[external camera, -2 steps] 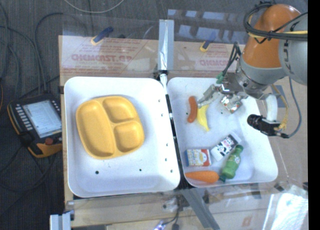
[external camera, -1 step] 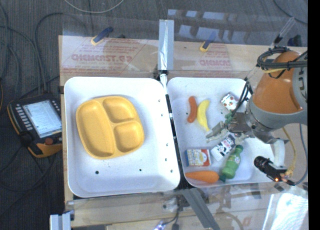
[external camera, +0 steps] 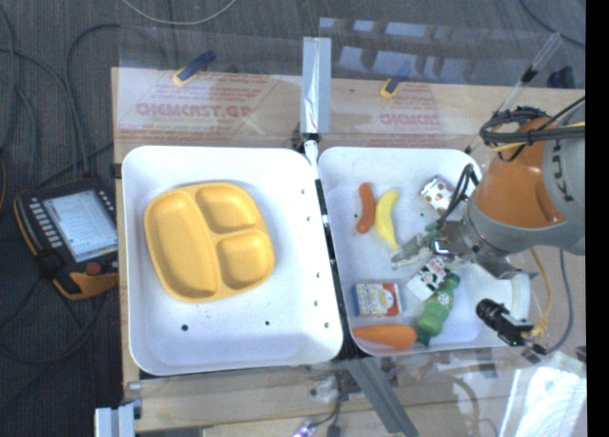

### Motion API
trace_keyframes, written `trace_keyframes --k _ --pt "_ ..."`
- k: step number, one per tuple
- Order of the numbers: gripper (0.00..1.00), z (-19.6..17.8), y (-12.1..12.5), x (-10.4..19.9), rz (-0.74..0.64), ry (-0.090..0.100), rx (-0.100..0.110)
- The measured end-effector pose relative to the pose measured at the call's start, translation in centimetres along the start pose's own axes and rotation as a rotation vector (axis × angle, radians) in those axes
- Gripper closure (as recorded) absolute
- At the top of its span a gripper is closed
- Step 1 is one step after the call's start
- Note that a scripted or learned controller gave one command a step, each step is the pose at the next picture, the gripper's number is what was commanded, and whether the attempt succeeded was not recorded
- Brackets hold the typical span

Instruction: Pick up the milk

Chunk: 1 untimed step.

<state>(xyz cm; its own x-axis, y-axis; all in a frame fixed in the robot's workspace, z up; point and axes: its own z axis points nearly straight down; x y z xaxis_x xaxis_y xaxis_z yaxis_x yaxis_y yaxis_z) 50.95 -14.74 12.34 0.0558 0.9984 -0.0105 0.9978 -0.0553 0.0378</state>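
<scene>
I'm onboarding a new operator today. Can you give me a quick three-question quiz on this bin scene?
1. True or false: the yellow tray lies in the left bin.
2. What lies right beside the banana? A) hot dog B) green bottle C) carrot
3. Over which bin is the gripper?

Key: 1 true; 2 A; 3 the right bin.

Dark grey carpet (external camera: 57, 64) with cables (external camera: 152, 9) surrounds the wooden bench (external camera: 238, 111).

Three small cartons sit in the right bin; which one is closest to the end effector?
The white carton beside the green bottle, just below the end effector. The red-dotted carton sits farther up; the orange-fronted carton farther left.
</scene>
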Motion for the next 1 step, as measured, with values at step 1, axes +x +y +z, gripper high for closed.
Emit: trace_keyframes --k 1 --pt "0.00 3.17 -1.56 -5.60 -0.038 0.006 0.017"
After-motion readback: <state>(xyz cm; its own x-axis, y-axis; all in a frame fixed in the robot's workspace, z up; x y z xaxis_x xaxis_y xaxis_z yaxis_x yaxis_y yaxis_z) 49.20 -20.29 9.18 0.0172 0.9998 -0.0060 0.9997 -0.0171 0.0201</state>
